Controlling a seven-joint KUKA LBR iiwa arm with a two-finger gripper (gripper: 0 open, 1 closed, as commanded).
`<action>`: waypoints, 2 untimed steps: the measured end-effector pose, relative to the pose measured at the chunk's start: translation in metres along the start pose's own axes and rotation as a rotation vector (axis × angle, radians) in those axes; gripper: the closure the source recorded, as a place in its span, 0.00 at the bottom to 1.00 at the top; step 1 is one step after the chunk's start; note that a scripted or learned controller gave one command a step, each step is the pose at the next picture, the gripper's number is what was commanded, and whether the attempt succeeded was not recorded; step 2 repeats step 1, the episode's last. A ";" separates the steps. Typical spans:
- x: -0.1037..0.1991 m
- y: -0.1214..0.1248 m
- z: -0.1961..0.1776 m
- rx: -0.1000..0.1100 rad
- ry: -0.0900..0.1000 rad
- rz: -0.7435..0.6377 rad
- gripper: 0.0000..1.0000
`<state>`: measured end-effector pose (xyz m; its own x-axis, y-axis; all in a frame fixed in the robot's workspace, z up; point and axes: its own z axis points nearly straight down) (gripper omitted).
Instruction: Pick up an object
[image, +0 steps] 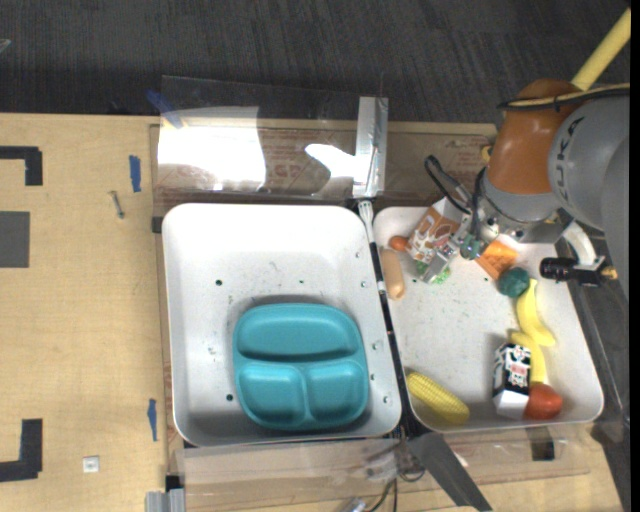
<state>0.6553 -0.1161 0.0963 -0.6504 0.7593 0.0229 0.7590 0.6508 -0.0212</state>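
Note:
The right bin (470, 318) holds several small items. A printed snack carton (432, 238) lies at its far left, with a brown sausage (393, 273) by the bin's left wall. My gripper (468, 243) is low over the far end of this bin, right beside the carton and touching or nearly touching it. An orange piece (497, 260) and a green piece (514, 283) lie just to the gripper's right. A yellow banana (530, 320), a black-and-white milk carton (514, 374), a red tomato (544, 401) and a corn cob (436, 396) lie nearer the front.
The left bin (200, 250) holds a teal divided tray (298, 364) towards its front. A metal divider (370, 150) stands behind the two bins. The grey arm with its orange band (528, 140) comes in from the upper right.

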 end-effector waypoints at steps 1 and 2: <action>0.065 0.024 -0.092 -0.031 -0.027 0.109 1.00; 0.065 0.024 -0.092 -0.031 -0.027 0.109 1.00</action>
